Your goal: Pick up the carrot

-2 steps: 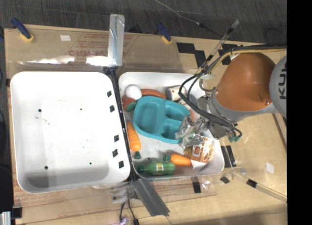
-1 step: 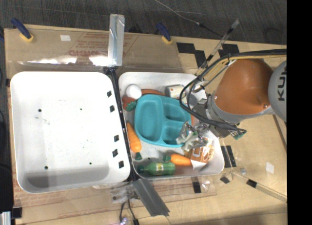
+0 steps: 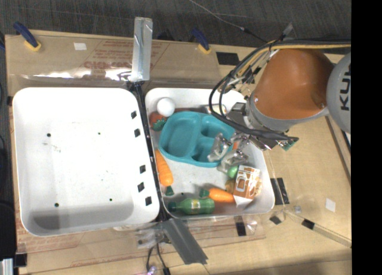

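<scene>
Two carrots lie in the right bin [image 3: 262,191], the carrot [image 3: 164,169] by its left wall; the gripper [image 3: 230,148], its opening impossible to judge, should probably straddle the carrot's width, clear of that wall.

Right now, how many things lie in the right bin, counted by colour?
Orange carrots: 2, one by the left wall, one near the front
Teal plastic divided tray: 1
White ball: 1
Green bottle: 1
Orange-and-white printed packet: 1
Total: 6 that I can tell apart.
</scene>
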Motion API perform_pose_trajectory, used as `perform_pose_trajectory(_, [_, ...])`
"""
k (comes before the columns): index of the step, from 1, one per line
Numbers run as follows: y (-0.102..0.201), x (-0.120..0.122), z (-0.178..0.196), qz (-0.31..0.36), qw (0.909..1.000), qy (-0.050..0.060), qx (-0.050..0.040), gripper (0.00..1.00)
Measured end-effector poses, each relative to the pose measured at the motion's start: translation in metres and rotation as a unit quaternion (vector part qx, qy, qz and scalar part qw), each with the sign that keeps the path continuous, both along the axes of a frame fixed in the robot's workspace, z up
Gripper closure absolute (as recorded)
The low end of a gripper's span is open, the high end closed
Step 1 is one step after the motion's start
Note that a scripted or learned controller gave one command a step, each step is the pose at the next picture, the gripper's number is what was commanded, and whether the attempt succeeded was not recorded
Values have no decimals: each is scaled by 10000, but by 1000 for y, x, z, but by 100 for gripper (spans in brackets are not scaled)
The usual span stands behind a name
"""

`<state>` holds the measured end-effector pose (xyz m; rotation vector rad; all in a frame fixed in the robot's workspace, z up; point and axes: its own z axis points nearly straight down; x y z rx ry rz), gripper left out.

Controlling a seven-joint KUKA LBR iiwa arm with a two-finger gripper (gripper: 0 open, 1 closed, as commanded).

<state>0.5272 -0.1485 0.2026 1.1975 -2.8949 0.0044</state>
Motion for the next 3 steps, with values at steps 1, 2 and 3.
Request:
perform_pose_trajectory(1, [37, 56, -42, 1297, 9915, -21, 26, 100])
perform_pose_trajectory(2, [27, 45, 22, 3682, 9297, -31, 44, 100])
perform_pose_trajectory(3, [-18, 115, -16, 3611, 9325, -3, 70, 100])
